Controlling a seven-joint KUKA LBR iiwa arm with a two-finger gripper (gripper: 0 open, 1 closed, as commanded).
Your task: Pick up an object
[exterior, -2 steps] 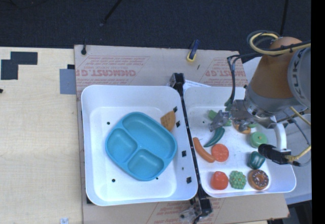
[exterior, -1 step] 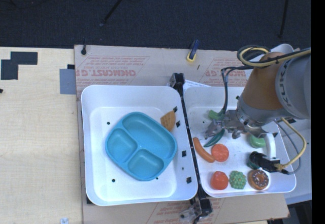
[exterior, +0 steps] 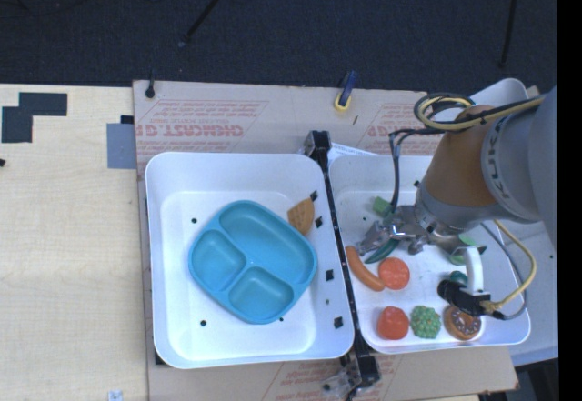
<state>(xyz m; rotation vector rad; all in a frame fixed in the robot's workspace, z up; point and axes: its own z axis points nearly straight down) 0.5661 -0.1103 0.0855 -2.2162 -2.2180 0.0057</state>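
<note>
gripper (exterior: 386, 240) low in right bin (exterior: 518, 326); we cannot tell its state | hot dog (exterior: 364, 269) beside it: we judge light, smooth, stiff; grasp mid-length across

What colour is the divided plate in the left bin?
Light blue; the plate shows plainly in the camera view.

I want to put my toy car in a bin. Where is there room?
The left bin has bare white floor along its front and left side, around the blue tray. A small tan piece sits by the tray's far right corner. The right bin is crowded: hot dog, tomatoes, broccoli, donut and the gripper.
</note>
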